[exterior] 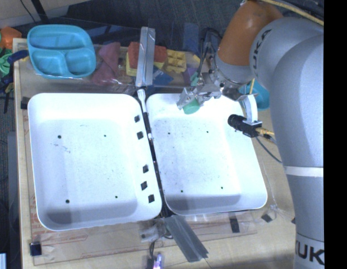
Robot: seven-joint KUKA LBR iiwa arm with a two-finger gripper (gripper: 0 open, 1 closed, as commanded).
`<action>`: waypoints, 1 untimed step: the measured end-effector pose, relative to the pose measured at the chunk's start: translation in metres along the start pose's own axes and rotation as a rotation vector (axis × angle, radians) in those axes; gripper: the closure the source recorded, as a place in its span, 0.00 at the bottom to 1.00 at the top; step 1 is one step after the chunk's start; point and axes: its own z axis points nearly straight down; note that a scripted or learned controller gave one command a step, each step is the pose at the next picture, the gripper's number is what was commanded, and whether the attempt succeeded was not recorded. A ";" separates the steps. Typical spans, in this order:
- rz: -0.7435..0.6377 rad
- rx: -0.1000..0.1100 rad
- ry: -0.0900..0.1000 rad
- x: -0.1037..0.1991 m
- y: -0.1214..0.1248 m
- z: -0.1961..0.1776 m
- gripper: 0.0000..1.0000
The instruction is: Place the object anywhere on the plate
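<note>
Your KUKA arm (291,94) reaches in from the right and hangs its end effector (191,101) over the far edge of the right bin (229,172), close to the divider between the two bins. A small teal-green object (190,107) sits right at the fingertips, apparently pinched between them, so you may read the end effector as clenched on that piece, though the grip is small in this view and the contact itself is hard to confirm.

The relation that matters to you: the blue sectioned plate (62,50) rests on the counter (22,83) beyond the far-left corner of the left bin (83,161), well apart from the end effector. From the fingertips the plate lies leftward and a little farther back, across the whole width of the left bin. The object is too small for you to call a long axis.

Both white bins show only bare floors with a few dark specks and small holes. The plate's three compartments look bare as well. Between the plate and the arm, along the back of the counter, you see a jumble of coloured blocks and toys (162,58), red, yellow and purple among them, behind a grey upright post (145,55).

By this reading, the lift is done and the carry to the plate is still to come; its path passes near that post and the clutter.
</note>
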 end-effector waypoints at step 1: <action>0.044 0.003 0.000 0.079 -0.022 -0.042 1.00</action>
